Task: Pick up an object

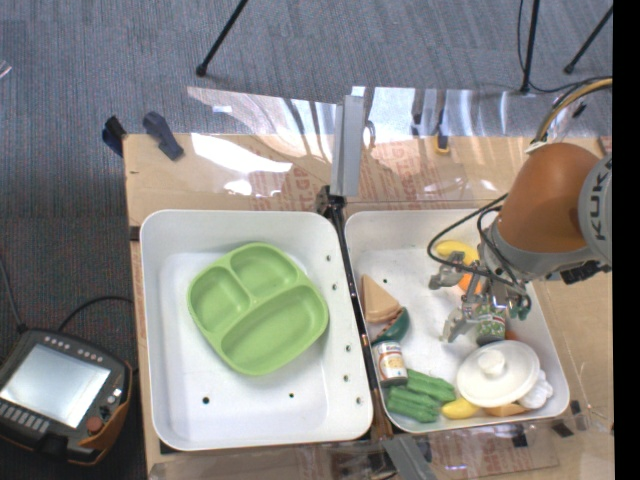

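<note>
My gripper (pixel 451 304) hangs low over the middle of the right bin (pixel 420 236), below the orange wrist band. Its two grey fingers (pixel 443 279) stand spread apart, open, with bare bin floor between them. Just behind the fingers lie a small orange piece (pixel 467 281) and a green can with a red label (pixel 490 326). A yellow banana-like toy (pixel 455 251) sits a little farther back. Near the front are a white lidded pot (pixel 497 373), green pods (pixel 420 395) and a small jar (pixel 392 362). A tan wedge (pixel 377 298) lies by the left wall.
The left bin (pixel 170 258) holds a green divided plate (pixel 258 308). A grey upright post (pixel 346 148) stands behind the wall between the bins. A control pendant (pixel 55 393) rests on the floor at the lower left, and tripod legs stand behind the bench.
</note>
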Robot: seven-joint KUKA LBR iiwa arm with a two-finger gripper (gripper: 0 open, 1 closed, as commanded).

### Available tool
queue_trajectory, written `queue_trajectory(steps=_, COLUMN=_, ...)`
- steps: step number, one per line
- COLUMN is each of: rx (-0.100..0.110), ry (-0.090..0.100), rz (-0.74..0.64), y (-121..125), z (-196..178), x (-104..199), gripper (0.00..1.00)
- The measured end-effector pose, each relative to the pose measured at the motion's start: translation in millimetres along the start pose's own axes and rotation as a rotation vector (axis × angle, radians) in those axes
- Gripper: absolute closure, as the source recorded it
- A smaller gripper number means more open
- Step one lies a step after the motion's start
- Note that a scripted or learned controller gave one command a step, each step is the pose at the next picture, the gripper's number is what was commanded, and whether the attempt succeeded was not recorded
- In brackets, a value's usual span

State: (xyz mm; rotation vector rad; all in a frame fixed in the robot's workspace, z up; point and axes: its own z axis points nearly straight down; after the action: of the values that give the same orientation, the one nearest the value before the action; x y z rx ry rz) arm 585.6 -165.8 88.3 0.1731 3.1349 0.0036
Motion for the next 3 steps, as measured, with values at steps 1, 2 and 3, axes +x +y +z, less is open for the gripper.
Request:
queue_trajectory(steps=1, rx=0.000, ry=-0.003, rz=-0.004, y=1.6, z=-10.6, x=-1.4, gripper=1.00)
queue_trajectory(steps=2, rx=0.001, ry=0.000, rz=-0.073, y=-0.6, z=0.8, x=-53.0, gripper=1.00)
queue_trajectory(steps=3, rx=0.001, ry=-0.001, rz=-0.073, y=-0.7, z=0.1, x=-53.2, gripper=0.00)
